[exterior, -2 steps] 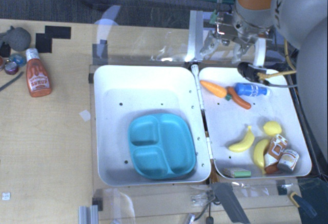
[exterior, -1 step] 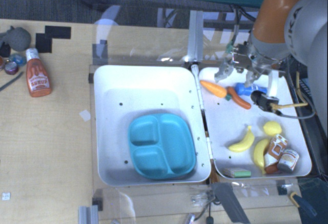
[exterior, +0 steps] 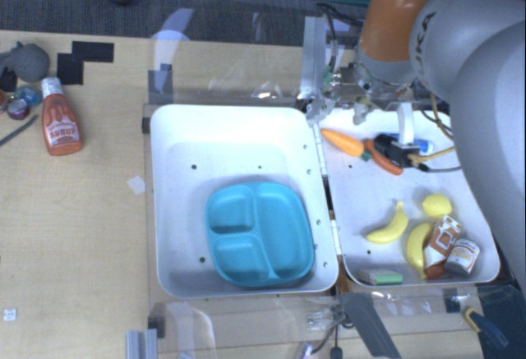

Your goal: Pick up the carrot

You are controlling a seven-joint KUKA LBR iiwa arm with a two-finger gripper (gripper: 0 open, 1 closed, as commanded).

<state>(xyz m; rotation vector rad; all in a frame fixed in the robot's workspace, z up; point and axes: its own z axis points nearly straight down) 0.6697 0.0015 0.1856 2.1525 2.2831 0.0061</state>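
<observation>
Over the far end of the right-hand bin, the grey arm (exterior: 464, 45) reaches in from the right and ends in the gripper (exterior: 359, 107). Whether the gripper is open or closed cannot be made out from this angle, and nothing can be seen held in it.

The left bin (exterior: 205, 144) holds a blue plate (exterior: 259, 232) with compartments. It plays no part in this step, but it shares a wall (exterior: 320, 164) with the right bin (exterior: 362, 185), and that wall matters.

A banana (exterior: 388, 227), a lemon (exterior: 436, 205) and some other small groceries sit at the near end of the right bin. They are well apart from the target and unlikely to get in the way.

The carrot (exterior: 343, 141) lies flat on the floor of the right bin, in its far left corner. It lies at a slant, with one end close to the shared wall. The gripper appears just beyond it and slightly to its right, so the step in hand looks like the final line-up before coming down.

To do this well:
- Centre the gripper over the middle of the carrot, not the end by the wall.
- Turn the wrist so the grip closes across the carrot's narrow width.
- Check that the side nearest the wall has room to pass.
- Come straight down until just above the floor, because a round carrot may roll away if it is nudged sideways.
- Close firmly, then lift straight up, clear of the rim.
</observation>
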